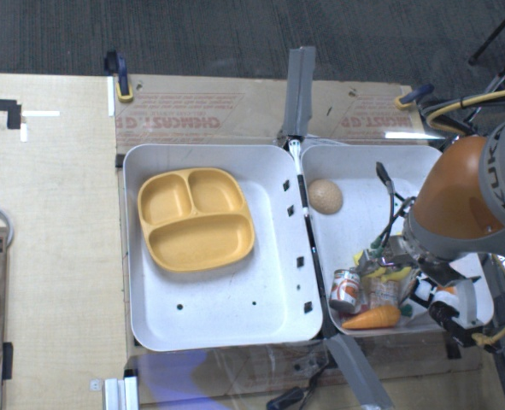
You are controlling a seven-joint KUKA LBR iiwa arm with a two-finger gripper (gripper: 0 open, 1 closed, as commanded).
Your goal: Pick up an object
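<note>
In the right bin (363,156) lie a tan egg-shaped ball (325,196), a black spoon-like tool (386,186), a small red and white can (346,288), an orange carrot (372,318) and a clear wrapped bundle with yellow and green pieces (387,278). The arm's orange band and wrist hang over the bin's right side. My gripper (395,263) is down among the pile at the bin's front, right over the wrapped bundle. Its fingertips are hidden by the wrist and the clutter.
The left bin (235,314) holds a yellow divided plate (197,219) in its back left part. A grey divider post (299,88) stands between the bins at the back. Yellow cables (457,108) run at the right. The wooden bench stretches out to the left.
</note>
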